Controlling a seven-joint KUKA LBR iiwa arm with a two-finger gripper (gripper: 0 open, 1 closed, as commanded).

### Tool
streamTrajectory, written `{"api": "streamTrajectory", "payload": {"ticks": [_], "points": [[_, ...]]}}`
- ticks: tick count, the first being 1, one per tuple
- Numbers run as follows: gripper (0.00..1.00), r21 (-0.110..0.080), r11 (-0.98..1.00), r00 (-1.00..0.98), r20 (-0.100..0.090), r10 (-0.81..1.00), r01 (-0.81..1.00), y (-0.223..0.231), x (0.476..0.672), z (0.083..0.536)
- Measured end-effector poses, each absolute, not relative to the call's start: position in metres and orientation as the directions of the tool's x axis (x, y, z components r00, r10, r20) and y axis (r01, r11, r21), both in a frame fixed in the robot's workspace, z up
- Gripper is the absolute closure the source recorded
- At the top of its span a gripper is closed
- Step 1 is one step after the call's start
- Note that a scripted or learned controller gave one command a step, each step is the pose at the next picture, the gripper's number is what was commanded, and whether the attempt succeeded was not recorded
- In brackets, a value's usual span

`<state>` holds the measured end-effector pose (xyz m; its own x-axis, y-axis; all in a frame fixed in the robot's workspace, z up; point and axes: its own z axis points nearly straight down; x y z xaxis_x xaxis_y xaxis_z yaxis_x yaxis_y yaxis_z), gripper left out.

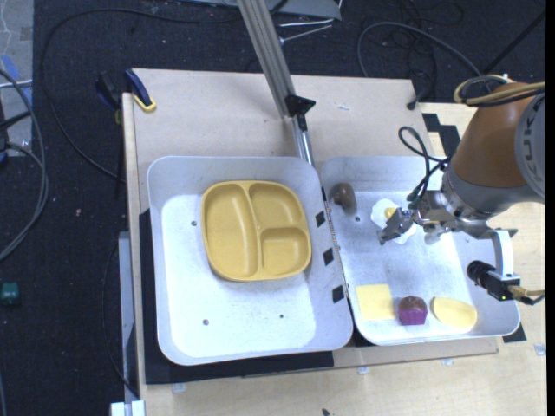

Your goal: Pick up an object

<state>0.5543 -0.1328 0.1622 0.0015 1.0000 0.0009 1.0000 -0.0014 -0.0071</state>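
In the right bin (pixel 451 271) lie several small objects: a brown rounded piece (pixel 344 197) near the far left corner, a white and yellow item (pixel 385 211) by the gripper, a pale yellow square (pixel 375 302), a purple lump (pixel 412 310) and a yellow oval (pixel 454 314) along the near edge. My gripper (pixel 406 226) hangs over the middle of this bin, right beside the white and yellow item. Nothing shows between its fingers.
The left bin (pixel 182 319) holds a yellow divided tray (pixel 257 230). A metal pole (pixel 269 50) slants up from between the bins. The arm's orange band (pixel 490 141) stands over the right bin's far right side. Cables lie on the dark floor around the bench.
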Motion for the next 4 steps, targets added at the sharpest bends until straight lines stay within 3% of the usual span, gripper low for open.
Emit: {"api": "streamTrajectory", "payload": {"ticks": [1,2,4], "points": [[0.00,-0.005,-0.001,0.001,0.001,1.000,1.000,-0.136,0.555,0.118],[1.00,0.001,-0.001,0.001,0.000,1.000,1.000,-0.136,0.557,0.131],[1.00,0.006,0.003,-0.003,-0.002,1.000,1.000,-0.135,0.564,0.217]]}}
